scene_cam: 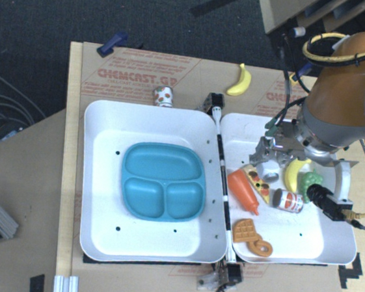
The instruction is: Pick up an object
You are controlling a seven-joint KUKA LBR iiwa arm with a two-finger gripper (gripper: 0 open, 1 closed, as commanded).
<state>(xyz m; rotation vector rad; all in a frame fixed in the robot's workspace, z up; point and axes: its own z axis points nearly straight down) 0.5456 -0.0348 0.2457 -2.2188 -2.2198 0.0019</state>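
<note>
From above, the arm (347, 82) comes in from the right and upper edge, its orange band sitting over the grey wrist, which bends down toward the right bin (334, 248). The gripper (266, 159) hangs low over the upper left part of that bin, just above the toys clustered there; whether it is released or clenched cannot be told from this slant, and nothing can be seen held in it. Directly beside it lie an orange carrot-like toy (244, 189), tilted with its tip toward the lower right, a small dark-spotted piece (261, 181) touching it, and a small bottle (289, 201) lying on its side. A yellow banana (292, 175) and a green toy (310, 181) sit just to the right, partly under the wrist. Nearer the bin's front edge a waffle (245, 230) and a pretzel (261, 248) lie touching each other, well apart from the gripper. The left bin (102, 133) holds a blue divided plate (163, 180) at its middle. On the counter (76, 163) behind the bins rest a second banana (239, 82), a small patterned can (164, 95) and a blue clip (111, 44) at the far left corner
</note>
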